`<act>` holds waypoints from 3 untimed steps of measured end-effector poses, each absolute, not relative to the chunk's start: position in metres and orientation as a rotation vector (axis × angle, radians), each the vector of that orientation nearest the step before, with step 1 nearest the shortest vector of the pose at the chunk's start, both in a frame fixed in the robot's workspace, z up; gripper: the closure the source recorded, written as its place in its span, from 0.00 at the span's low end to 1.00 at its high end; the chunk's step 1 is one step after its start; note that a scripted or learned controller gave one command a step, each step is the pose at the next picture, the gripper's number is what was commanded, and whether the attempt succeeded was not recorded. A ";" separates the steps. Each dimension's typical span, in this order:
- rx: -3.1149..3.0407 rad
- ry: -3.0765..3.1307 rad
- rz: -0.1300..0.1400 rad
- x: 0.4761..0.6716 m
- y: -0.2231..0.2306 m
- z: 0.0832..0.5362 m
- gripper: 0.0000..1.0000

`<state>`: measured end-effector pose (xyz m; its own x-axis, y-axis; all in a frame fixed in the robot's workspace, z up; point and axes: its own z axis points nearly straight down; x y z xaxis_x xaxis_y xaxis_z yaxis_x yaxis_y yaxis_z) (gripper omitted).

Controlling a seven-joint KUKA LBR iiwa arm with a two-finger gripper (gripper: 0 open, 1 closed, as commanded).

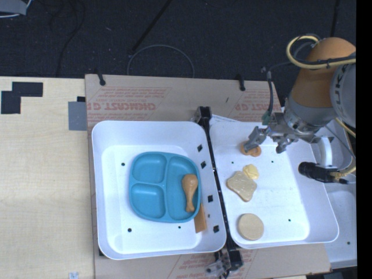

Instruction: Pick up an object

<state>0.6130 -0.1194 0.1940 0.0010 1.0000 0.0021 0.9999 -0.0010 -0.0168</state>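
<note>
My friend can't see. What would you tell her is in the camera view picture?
A grey robot arm's two-finger gripper hangs open over the right white bin, just above a small orange-brown toy food piece; three pale toy foods lie nearby. The left white bin holds a blue divided plate with a tan toy drumstick.

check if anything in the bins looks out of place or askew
Mostly tidy. One oddity: the drumstick in the left bin lies across a divider of the blue plate rather than in one compartment, and a thin brown piece pokes out from under the plate's rim.
</note>
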 end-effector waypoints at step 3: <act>-2.216 -2.220 0.006 0.619 -0.113 0.114 0.00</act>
